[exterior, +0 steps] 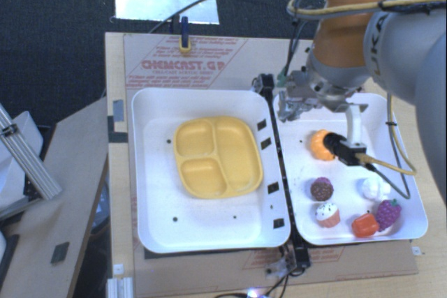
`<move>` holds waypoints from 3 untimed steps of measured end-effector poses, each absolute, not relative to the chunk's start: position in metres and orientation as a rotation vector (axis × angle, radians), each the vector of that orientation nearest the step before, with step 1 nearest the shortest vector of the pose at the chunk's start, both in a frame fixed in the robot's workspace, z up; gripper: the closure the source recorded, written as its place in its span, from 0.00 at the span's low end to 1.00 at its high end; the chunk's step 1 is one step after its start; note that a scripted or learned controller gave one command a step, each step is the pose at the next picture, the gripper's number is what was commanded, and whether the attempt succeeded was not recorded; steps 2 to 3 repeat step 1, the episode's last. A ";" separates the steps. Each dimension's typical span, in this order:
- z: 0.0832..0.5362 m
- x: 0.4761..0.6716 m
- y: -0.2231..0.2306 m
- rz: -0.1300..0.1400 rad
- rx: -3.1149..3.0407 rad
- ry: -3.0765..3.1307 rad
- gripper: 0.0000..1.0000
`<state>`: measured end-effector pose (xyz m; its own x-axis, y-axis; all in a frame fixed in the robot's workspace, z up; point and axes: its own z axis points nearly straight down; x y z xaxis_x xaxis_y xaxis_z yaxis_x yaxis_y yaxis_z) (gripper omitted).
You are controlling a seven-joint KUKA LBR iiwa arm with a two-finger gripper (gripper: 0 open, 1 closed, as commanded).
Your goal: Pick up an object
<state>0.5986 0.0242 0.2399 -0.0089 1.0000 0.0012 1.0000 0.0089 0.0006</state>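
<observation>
While the fingers (292, 110) hung over the far left corner of the right bin (302, 171), their opening and any hold could not be told; an orange (319, 144) lay just nearer.

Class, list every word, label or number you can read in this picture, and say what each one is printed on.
"CHEMCAST GP": large red print on the brown sheet lying beyond the left bin.
Smaller red lines above and below it on the same sheet: too small and blurred to read.
Nothing else is legible.
</observation>
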 end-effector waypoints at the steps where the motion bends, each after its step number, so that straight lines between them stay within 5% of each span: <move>1: 0.246 0.604 0.075 -0.005 -2.212 -2.232 1.00; 3: 0.246 0.604 0.075 -0.005 -2.212 -2.232 1.00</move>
